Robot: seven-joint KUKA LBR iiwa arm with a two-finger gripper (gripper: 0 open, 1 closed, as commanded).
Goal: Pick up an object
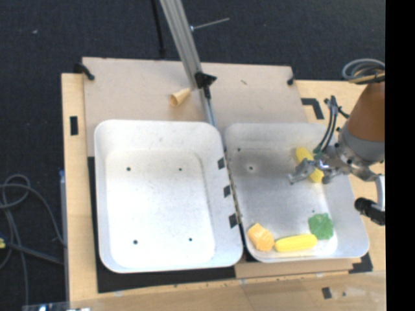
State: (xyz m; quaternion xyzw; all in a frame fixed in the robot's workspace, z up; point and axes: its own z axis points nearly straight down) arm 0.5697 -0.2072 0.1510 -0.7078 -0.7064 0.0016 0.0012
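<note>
We see even, fairly bright overhead light, w/ no hard glare. The two white bins, left bin [162,193] and right bin [272,193], read near washed-out, esp. along the rims. Shadows are soft: a thin dark line under the bins' near edges, a faint one beside the metal rail [185,41]. The pic is low-res and slightly soft overall; the dark floor [39,18] is grainy, and small items lack crisp edges.
</note>
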